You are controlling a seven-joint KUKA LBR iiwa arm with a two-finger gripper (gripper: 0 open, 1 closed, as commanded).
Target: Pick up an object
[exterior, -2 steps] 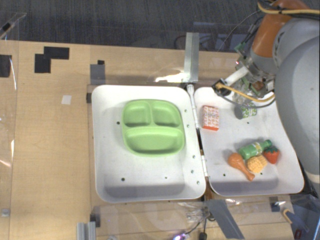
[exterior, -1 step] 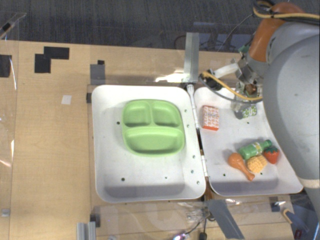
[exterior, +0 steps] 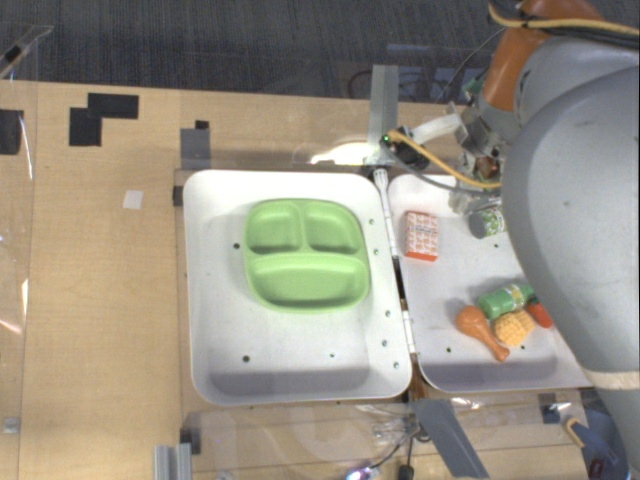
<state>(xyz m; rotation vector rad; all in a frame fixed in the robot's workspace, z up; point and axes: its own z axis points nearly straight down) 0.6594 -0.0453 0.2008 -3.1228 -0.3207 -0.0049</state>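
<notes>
Gripper (exterior: 474, 204) is down low over the far end of the right bin (exterior: 450, 278), and honestly I can't tell how wide it's open or if it has anything, since the wrist and cables block that bit. Right up against it, on the side toward the arm (exterior: 580, 218), sits a small green can (exterior: 488, 224), touching or nearly so, but I can't see it actually being gripped, so I'd call the pick not done yet. That can looks like the target to me. A step out from the gripper toward the left bin (exterior: 220, 348) lies a red and white packet (exterior: 421, 236), flat on the floor of the right bin. Further off, toward the near end of the same bin, there's a cluster: a green bottle (exterior: 505, 299), a corn cob (exterior: 514, 328), an orange drumstick (exterior: 480, 330) and a bit of something red (exterior: 541, 316), all jammed together. Well away, across the divider, a green plate (exterior: 305, 254) sits in the left bin. To do this well I'd centre over the can before closing, because a round thing grabbed off-centre will likely squirt out sideways. Then lift straight up and slow, and check it really comes along.
</notes>
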